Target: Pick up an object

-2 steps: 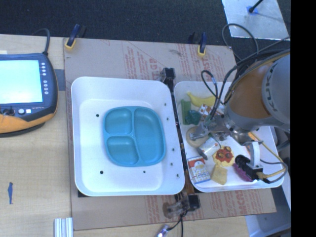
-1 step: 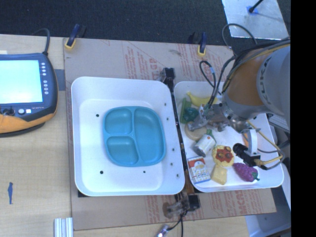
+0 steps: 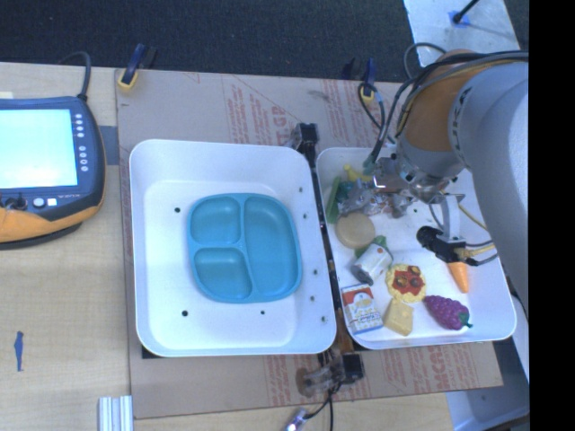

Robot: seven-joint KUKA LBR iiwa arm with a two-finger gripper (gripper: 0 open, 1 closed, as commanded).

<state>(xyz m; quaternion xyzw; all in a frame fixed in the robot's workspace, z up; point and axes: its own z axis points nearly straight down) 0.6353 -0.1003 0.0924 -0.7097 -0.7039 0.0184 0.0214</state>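
Observation:
My gripper point(image 3: 384, 193) hangs low over the far end of the right bin point(image 3: 499, 330), under the grey arm with its orange band. Just left of it lies a green toy point(image 3: 342, 197), and a round beige piece point(image 3: 355, 231) sits in front of it. Nearer the front of that bin are a small white and green can point(image 3: 371, 262), a red and white carton point(image 3: 361, 310), a pizza slice point(image 3: 406, 281), a yellow cheese wedge point(image 3: 399, 317), purple grapes point(image 3: 446, 312) and an orange carrot point(image 3: 460, 277). Nothing shows as held.
The left bin point(image 3: 153, 241) holds a blue divided plate point(image 3: 243, 247). A handheld screen unit point(image 3: 45, 164) lies on the bench at the far left. Clamps sit between the bins at the back point(image 3: 307, 136) and front point(image 3: 328, 375).

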